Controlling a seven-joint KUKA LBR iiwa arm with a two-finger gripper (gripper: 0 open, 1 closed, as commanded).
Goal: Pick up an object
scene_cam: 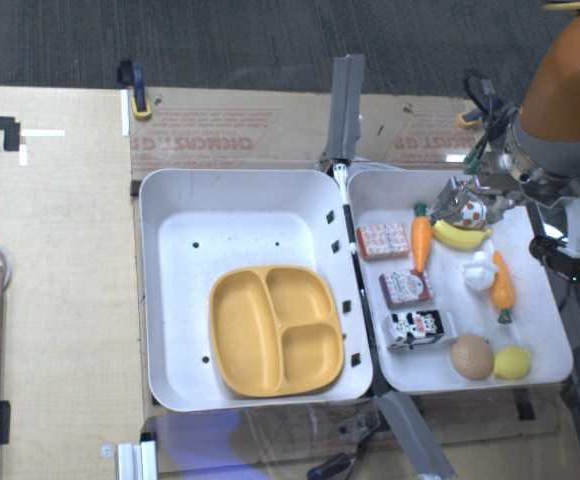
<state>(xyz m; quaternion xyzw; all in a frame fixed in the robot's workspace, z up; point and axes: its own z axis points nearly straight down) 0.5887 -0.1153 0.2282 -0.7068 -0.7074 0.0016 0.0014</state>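
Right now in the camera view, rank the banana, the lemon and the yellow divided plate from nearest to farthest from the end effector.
1. Banana: right bin, just below the end effector.
2. Lemon: right bin's near corner.
3. Yellow divided plate: left bin, farthest.

The scene is taken by one camera fixed above the table (50, 268), looking down at a slant. Both white bins are covered whole: the left bin (170, 298) lies near the middle of the frame, the right bin (545, 298) toward the right edge. The far side of the table, with dark floor (220, 18) beyond it, is seen along the top. The arm (570, 78) enters from the upper right.
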